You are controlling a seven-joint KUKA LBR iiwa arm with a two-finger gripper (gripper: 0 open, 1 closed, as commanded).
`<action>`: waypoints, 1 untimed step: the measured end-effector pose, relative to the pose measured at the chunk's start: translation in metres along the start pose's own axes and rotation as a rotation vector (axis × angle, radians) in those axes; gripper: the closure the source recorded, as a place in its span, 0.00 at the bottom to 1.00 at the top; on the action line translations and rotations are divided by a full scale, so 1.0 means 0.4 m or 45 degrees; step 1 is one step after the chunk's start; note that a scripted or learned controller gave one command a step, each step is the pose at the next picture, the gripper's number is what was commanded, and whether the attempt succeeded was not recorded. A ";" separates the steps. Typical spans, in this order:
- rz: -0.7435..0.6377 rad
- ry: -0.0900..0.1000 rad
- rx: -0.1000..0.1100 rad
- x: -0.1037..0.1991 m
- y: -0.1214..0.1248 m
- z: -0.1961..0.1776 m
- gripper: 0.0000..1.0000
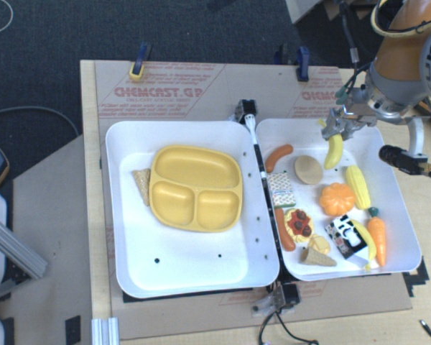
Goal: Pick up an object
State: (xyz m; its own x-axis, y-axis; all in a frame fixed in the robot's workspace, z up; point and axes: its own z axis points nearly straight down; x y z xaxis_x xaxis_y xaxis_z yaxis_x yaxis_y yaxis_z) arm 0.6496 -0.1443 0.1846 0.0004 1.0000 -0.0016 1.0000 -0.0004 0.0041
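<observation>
Pincer (335,133) gripping banana (334,152), right bin (401,192)

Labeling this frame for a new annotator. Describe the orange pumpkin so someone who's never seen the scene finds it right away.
Start at the right white bin, the one crowded with toy food. Near its middle, below the tan round piece and left of the yellow corn cob, sits the pumpkin. It is the round, ribbed orange item; the carrot nearby is orange too, but long and tapered.

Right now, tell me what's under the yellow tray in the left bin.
A tan wedge pokes out from under the yellow tray's left edge, on the left bin's floor. How far it runs beneath, and anything else there, is covered.
</observation>
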 end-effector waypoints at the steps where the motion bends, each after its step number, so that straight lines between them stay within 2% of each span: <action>1: -0.001 0.000 -0.003 -0.001 0.003 -0.108 1.00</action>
State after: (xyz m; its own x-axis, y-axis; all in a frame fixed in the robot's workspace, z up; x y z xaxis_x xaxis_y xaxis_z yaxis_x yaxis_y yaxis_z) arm 0.6507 -0.1446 0.2279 -0.0002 1.0000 -0.0019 1.0000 0.0003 0.0066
